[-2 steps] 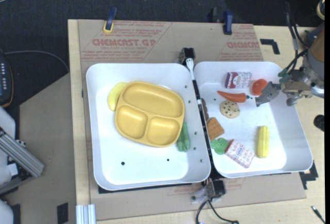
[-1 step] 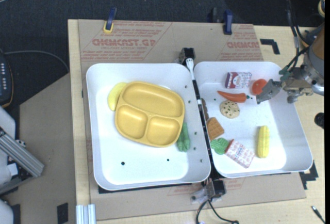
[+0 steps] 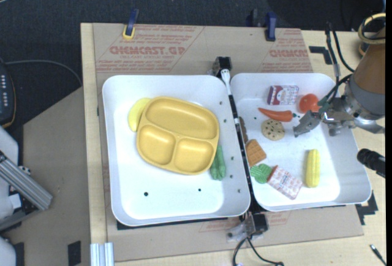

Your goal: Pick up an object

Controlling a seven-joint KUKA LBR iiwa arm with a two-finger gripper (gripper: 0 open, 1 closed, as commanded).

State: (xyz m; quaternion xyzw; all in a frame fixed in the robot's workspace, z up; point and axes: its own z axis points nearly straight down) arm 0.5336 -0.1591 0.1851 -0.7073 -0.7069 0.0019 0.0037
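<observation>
— Nearest us in the right bin point(image 3: 352, 188) lies the red-and-white packet point(image 3: 285, 182), just left of the corn cob point(image 3: 312, 167).

— We see the gripper point(image 3: 304, 125) above and left of the corn, beside the cookie point(image 3: 272, 130). Its fingers look spread with nothing between them, though the view is too small to be sure.

— What could go wrong?

— We judge a descent from there could land between cookie, chili pepper point(image 3: 276, 114) and tomato point(image 3: 309, 102), nudging them apart and closing on nothing.

— And the corn itself?

— Its long axis runs nearly straight toward and away from us, tip pointing up-frame, so jaws should close across its width.
</observation>
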